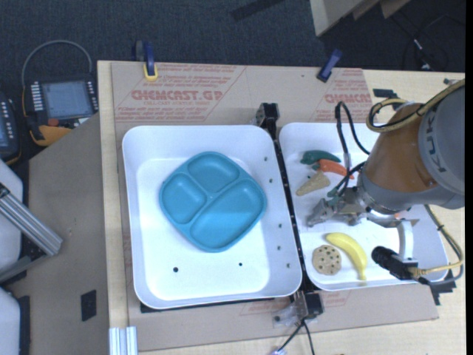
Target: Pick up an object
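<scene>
- A round-cornered blue plastic plate with three compartments [213,200] lies in the left shallow white bin [140,272].
- The right white bin [295,143] holds a yellow banana [350,251], a round speckled cookie [326,259], a tan wedge-shaped piece [311,186], and an orange carrot-like piece [332,167] touching a dark green piece [319,156].
- The grey arm with its orange band [399,161] reaches over the right bin; its metal claw [325,211] sits low just above the banana, beside the tan wedge.
- Whether the claw is released or clenched cannot be told.
</scene>
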Available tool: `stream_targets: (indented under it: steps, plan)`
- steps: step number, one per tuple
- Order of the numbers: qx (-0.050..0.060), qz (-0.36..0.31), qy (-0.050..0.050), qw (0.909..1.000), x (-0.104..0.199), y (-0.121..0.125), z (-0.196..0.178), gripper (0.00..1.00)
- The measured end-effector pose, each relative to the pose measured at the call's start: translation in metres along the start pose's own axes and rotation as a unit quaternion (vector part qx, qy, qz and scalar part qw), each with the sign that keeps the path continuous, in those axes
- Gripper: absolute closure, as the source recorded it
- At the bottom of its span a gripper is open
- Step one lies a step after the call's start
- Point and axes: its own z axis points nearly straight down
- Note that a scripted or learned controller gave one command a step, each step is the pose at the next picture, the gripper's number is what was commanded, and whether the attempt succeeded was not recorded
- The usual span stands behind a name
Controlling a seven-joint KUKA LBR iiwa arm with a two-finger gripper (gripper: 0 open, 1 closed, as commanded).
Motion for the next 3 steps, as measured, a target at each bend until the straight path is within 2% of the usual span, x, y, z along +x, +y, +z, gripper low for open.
stream_targets:
  steps: [1,2,3]
  plan:
    - [-0.002,0.000,0.000,1.0000,0.000,0.001,-0.012,1.00]
    - [-0.004,-0.001,-0.002,1.0000,-0.007,0.005,-0.073,1.00]
    - [-0.004,-0.001,-0.002,1.0000,-0.004,0.000,-0.118,1.00]
